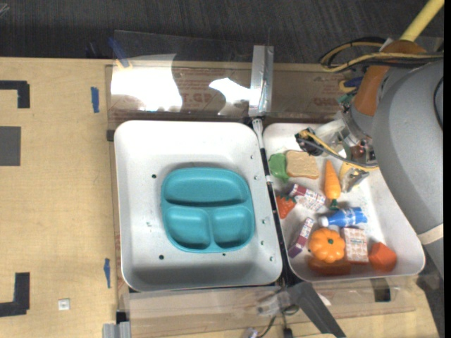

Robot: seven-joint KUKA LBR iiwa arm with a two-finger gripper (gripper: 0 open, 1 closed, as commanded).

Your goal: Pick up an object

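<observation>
This is a robotics lab or test cell, not a home. A plywood worktop (56, 210) marked with black tape corners and blue tape tabs carries two white bins (134, 146), a clear screen stands behind them, and bundled cables (352, 56) trail off the grey arm (412, 146) at right.

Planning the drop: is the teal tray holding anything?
Nothing in it: all three compartments of the teal tray show bare plastic, in the left bin.

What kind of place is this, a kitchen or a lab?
Probably a robotics lab: a grey arm reaches over two white bins, one holding a teal tray, the other toy food like a carrot.
</observation>
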